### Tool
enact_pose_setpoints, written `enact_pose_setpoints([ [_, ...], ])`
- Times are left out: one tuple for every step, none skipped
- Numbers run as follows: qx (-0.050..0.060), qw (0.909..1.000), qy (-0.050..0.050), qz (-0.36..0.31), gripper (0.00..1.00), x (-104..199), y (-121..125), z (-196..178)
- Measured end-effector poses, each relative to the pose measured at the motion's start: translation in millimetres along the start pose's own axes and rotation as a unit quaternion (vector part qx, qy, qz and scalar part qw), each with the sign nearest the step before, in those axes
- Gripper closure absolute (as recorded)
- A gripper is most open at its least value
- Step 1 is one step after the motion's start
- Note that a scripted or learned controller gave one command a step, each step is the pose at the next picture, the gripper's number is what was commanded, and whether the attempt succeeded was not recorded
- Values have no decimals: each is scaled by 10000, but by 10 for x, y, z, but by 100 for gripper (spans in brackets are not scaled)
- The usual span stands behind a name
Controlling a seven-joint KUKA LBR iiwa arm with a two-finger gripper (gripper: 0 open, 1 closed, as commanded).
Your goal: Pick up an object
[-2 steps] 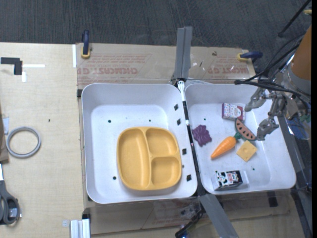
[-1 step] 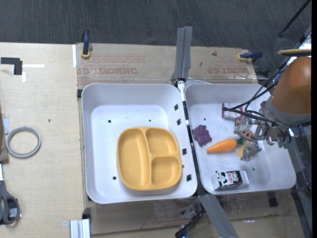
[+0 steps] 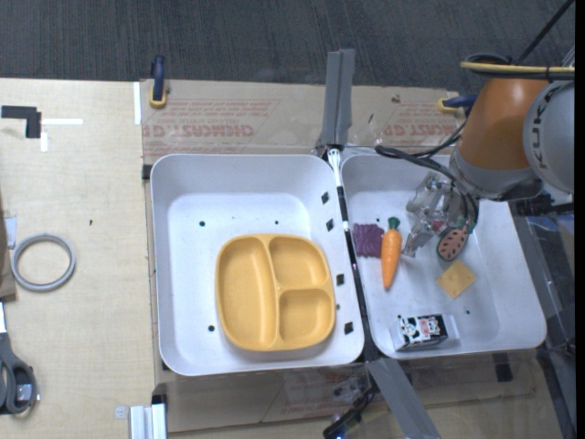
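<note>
You see the grey arm with its orange band reach in from the right, its two-finger gripper [image 3: 430, 219] low over the far part of the right white bin [image 3: 512, 337]; whether its claw is clenched or released, you cannot tell. Just left of the gripper lies an orange toy carrot with a green top [image 3: 390, 256], and a purple knobbly piece [image 3: 367, 239] sits beside it. Right of the gripper rest a reddish seeded slice [image 3: 452, 242] and a yellow block [image 3: 456, 279]. A black-and-white carton [image 3: 421, 329] lies near. The left white bin [image 3: 183, 208] holds a yellow divided plastic plate [image 3: 273, 292].
</note>
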State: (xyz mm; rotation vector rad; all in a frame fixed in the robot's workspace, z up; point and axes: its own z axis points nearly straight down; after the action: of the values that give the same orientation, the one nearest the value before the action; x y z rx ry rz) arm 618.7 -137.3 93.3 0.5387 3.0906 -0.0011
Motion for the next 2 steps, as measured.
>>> enact_pose_setpoints([
  [4,9896,0,1441,0,-169,437,5],
  [8,9467,4,3222,0,-307,167,6],
])
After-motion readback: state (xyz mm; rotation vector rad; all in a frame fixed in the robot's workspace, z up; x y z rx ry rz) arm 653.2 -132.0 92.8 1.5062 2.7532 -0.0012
